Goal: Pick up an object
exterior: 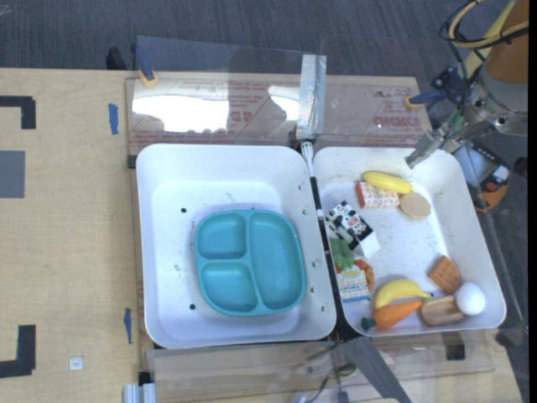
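Pincer point(419, 155) over the right bin's point(482, 250) far corner; we cannot tell its state.
We see a yellow banana point(386, 181) lying nearest it inside, by the far wall, with bare white floor mid-bin. A teal tray point(249, 261) fills the left bin point(159, 225).

cam: fixed overhead | slanted down | both bins point(159, 225) framed | arm point(503, 82) enters right

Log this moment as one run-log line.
phase: approach | end effector: above right bin's far rim | nearest: yellow toy banana | teal divided plastic tray: left bin
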`<state>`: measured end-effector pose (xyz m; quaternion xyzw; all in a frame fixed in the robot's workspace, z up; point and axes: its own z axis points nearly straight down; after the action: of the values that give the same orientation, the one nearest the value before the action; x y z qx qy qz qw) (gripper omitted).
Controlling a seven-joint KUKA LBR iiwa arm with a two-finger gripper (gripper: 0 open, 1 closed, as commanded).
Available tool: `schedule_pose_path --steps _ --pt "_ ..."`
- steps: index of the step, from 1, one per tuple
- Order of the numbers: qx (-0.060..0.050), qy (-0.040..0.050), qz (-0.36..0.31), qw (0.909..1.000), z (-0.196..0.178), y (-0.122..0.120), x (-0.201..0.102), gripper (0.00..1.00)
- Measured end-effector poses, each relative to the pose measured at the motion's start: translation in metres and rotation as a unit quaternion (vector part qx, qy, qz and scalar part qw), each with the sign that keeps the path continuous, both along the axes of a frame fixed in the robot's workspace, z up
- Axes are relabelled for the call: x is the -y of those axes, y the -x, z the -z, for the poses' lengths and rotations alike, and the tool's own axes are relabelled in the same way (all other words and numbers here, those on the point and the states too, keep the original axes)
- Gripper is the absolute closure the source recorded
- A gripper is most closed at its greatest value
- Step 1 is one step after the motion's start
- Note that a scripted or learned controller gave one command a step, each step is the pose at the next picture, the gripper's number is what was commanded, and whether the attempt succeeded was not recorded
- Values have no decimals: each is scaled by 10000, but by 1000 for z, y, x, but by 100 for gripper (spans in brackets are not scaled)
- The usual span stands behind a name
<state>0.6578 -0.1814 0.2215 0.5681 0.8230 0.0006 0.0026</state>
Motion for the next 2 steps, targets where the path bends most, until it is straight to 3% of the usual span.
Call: schedule_pose_path --steps 1,2 --pt "-17 1 -936 9956 2 34 35 0" --pt "-46 -27 174 9998 102 13 39 0"
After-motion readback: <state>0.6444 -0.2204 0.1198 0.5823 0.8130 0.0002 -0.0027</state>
